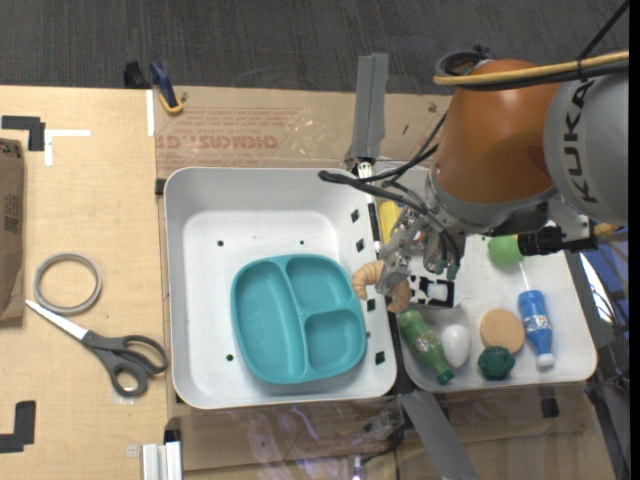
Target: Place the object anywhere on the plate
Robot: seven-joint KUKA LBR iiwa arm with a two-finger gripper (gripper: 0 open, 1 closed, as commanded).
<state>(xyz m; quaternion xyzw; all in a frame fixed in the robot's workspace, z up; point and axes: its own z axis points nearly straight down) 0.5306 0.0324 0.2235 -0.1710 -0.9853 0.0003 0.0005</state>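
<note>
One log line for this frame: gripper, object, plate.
gripper: above bin divider, fingers unclear | croissant: at gripper tip, grasp unconfirmed | teal plate: left bin, nothing on it

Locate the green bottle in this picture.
The green bottle lies in the right bin, at its lower left corner, beside a white egg-shaped thing.

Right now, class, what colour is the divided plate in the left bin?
Teal, seen best in the camera view: the divided plate.
</note>
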